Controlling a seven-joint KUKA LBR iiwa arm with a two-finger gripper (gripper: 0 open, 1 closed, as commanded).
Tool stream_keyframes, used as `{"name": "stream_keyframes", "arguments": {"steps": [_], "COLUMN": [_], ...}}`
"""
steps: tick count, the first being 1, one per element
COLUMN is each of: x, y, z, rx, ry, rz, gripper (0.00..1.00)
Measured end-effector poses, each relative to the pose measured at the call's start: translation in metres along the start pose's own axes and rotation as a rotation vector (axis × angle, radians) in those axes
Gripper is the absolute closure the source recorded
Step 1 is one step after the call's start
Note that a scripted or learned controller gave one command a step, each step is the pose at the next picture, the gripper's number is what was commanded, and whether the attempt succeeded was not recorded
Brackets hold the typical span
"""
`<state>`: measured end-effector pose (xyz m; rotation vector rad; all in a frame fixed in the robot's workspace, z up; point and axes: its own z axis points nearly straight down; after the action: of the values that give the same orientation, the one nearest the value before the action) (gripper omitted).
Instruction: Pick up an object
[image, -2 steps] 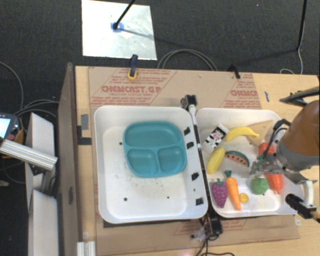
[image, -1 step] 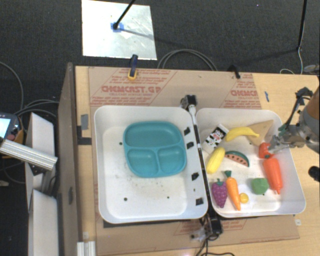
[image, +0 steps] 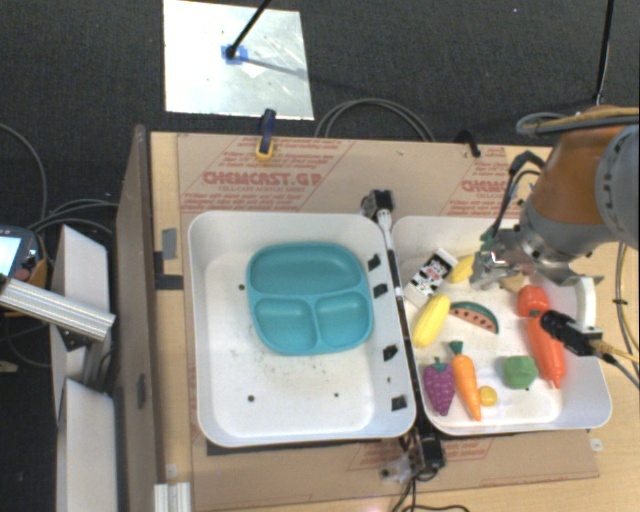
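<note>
My gripper (image: 488, 268) hangs low over the upper middle of the right bin (image: 590, 405), below the grey arm with its orange band (image: 580, 165). Just left of it lies a small yellow piece (image: 462, 267), and further left a black-and-white spotted carton (image: 433, 273). Below are a yellow banana-like fruit (image: 432, 318) and a watermelon slice (image: 474, 316). A long red-orange pepper (image: 541, 335) lies below right of the gripper. Along the bin's front sit purple grapes (image: 438, 385), a carrot (image: 466, 382), a small orange ball (image: 487, 396) and a green pepper (image: 518, 372).
The left bin (image: 225, 400) holds a teal divided plate (image: 308, 298). A black divider strip (image: 392, 300) runs between the two bins. Black cable and a white fitting (image: 585, 305) hang by the right bin's right wall. Both bins rest on cardboard (image: 300, 175).
</note>
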<state>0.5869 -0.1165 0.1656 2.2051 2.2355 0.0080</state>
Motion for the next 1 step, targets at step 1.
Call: {"name": "stream_keyframes", "arguments": {"steps": [1], "x": [-0.0068], "y": [-0.0025], "z": [-0.0005], "rx": [0.002], "ry": [-0.003], "rz": [0.011], "gripper": [0.0]}}
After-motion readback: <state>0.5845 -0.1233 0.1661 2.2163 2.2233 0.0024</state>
